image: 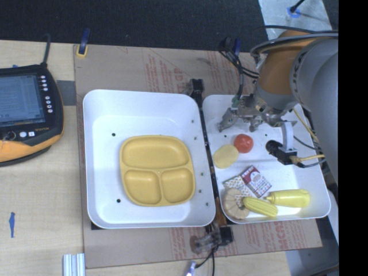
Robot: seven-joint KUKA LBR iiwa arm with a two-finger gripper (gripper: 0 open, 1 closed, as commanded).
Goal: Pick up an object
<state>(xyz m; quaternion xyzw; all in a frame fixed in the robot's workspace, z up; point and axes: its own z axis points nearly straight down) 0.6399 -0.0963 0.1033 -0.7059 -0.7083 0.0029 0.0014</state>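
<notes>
White plastic walls frame the right bin (322,207), where the gripper (248,121) hangs low near the far edge, fingers spread and holding nothing. Just below it sits a red tomato (243,142), with a pale yellow round (226,156) beside that — bare floor lies between them and the bin's left wall. Nearer the camera, well away from the gripper, lie a corn cob (260,206) and yellow bottle (290,198).

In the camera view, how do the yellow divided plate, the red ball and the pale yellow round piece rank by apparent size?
1. yellow divided plate
2. pale yellow round piece
3. red ball, only slightly smaller than the pale piece
</notes>
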